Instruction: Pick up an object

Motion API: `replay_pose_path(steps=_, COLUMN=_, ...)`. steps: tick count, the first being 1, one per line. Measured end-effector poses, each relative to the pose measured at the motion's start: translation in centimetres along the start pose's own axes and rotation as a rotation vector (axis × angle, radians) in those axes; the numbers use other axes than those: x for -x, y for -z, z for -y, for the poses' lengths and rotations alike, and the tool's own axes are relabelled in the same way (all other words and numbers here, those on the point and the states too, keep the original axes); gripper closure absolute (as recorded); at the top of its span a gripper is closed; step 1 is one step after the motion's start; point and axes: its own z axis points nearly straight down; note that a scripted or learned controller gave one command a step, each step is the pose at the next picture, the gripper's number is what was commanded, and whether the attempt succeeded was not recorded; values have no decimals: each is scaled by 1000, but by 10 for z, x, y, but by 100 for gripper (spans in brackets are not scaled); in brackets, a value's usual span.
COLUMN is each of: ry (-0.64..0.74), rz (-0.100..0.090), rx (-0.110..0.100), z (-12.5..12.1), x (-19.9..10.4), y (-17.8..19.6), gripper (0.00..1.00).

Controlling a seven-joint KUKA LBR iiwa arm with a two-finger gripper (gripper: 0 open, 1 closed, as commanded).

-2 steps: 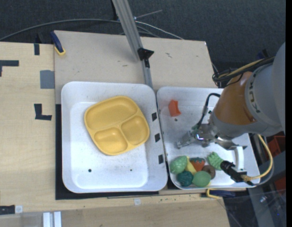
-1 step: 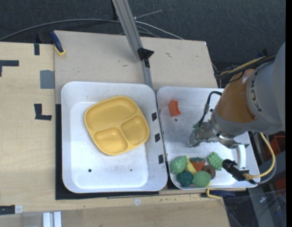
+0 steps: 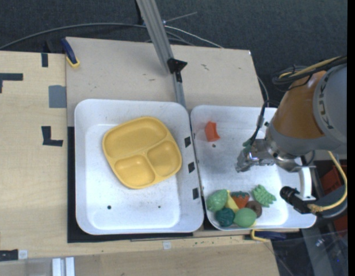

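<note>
One gripper point(image 3: 245, 161) hangs over the right bin point(image 3: 223, 119), near that bin's middle and toward its right side, with the grey arm point(image 3: 315, 119) and its orange band reaching in from three o'clock. Whether the gripper is open or closed cannot be told from this height, and nothing can be seen held in it. The white floor just under it is bare.

At about ten o'clock from the gripper, well apart from it, a small orange block point(image 3: 212, 131) lies alone in the upper left part of the same bin. At about six o'clock from the gripper, along the bin's near edge, a cluster of small toy foods is packed together: a light green lumpy piece point(image 3: 218, 200) at the left, a yellow piece point(image 3: 231, 202) touching it, an orange-red piece point(image 3: 241, 199) in the middle, a green ridged piece point(image 3: 263, 195) at the right, a dark teal piece point(image 3: 225, 217) and a round green piece point(image 3: 245, 217) in front, and a dark brown piece point(image 3: 256, 208) between them.

At nine o'clock, across the shared rim, the left bin point(image 3: 91, 211) holds a yellow divided plate point(image 3: 142, 152) with three compartments, lying flat and turned at an angle.

At about eleven o'clock a grey metal post point(image 3: 157, 33) slants across the bench point(image 3: 223, 73) toward the seam between the bins.
</note>
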Motion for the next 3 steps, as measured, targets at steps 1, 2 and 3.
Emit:
replay_pose_path(steps=1, ry=0, rz=0, rx=1, z=-1, x=0, y=53, gripper=100)
replay_pose_path(steps=2, ry=6, rz=-3, rx=-4, z=-13, x=-62, y=54, gripper=100)
replay_pose_path(steps=3, ry=5, rz=-2, rx=-4, z=-26, x=-106, y=63, gripper=100)
